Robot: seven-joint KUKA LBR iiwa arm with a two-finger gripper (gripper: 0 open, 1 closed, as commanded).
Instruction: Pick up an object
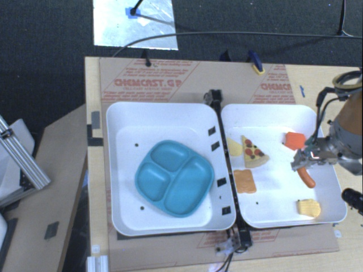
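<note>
My gripper [305, 160] hangs low over the right side of the right bin [272, 113], reaching in from the right edge. Directly under and just in front of it lies a small orange-red sausage [307, 178], its upper end hidden by the gripper. An orange block [294, 140] lies just behind the gripper to the left. Nearer the bin's middle are a pizza slice [253, 151], a pale yellow wedge [233, 147] and a flat orange-brown square [244, 181]. A yellow chunk [308, 208] rests at the front right corner.
The left bin [130, 123] holds a blue divided plate [174, 178]. A black divider with clips [222, 157] runs between the bins. The arm's grey body [347, 132] stands over the right bin's right wall.
</note>
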